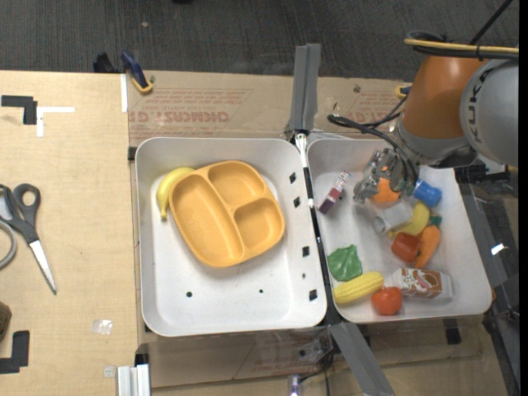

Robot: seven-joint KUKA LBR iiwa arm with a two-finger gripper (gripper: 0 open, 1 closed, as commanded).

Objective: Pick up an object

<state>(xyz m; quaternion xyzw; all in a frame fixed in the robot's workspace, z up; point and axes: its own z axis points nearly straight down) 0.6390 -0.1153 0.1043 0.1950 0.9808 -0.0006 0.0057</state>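
Note:
My gripper (384,181) hangs over the upper middle of the right bin (470,299), and a small orange object (385,193) shows between its fingers. Around it lie a blue cap (427,193), a yellow toy banana (419,219), a red pepper (405,247) and an orange carrot (430,242). A clear piece (388,220) lies just below the gripper. To its left is a small purple and white bottle (334,192). Near the front of the bin are a green leaf (345,262), a corn cob (358,288), a tomato (386,301) and a small carton (425,283).
The left bin (157,304) holds an orange divided plate (227,213) with a yellow banana (169,190) tucked against its left side. Scissors (29,229) lie on the bench at far left. A grey bar (304,89) runs back from between the bins.

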